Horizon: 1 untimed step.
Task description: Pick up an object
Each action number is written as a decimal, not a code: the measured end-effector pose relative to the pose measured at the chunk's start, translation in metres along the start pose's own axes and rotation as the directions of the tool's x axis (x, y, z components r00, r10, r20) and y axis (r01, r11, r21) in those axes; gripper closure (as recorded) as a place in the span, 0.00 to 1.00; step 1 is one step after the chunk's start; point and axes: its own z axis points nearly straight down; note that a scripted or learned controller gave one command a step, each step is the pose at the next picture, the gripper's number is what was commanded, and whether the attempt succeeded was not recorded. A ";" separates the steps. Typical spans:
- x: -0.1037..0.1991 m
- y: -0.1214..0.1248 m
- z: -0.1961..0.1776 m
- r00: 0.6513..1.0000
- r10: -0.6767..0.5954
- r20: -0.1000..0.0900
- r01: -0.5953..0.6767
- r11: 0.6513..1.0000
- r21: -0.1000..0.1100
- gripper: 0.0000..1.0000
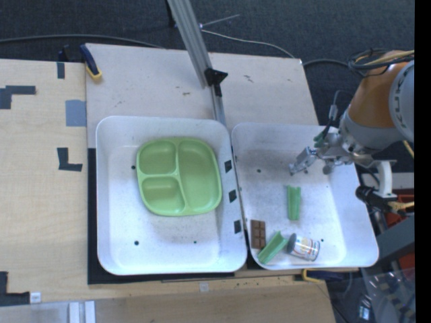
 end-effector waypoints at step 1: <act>-0.001 0.005 0.046 1.000 0.000 0.001 0.000 1.000 -0.003 0.00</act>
